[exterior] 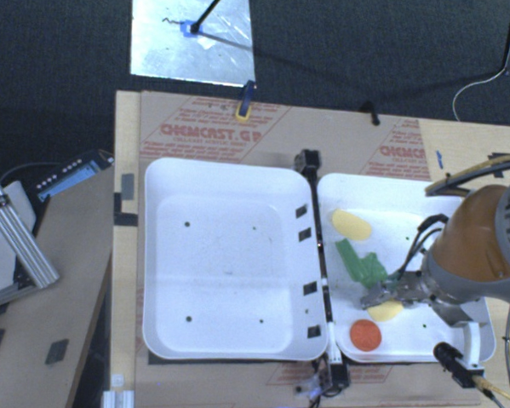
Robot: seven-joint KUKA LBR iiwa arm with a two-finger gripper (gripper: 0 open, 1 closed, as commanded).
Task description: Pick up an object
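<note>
Down in the right bin (468, 206) sits the tool (384, 297), low over the floor of it, and I cannot tell from here how it is set. A small yellow piece (386, 311) lies right under its tip, touching or nearly so. The green toy (360, 266) lies just beside the tool, toward the divider between the bins. An orange disc (367, 334) rests near the bin's front wall, a yellow oval (352, 224) further back
</note>
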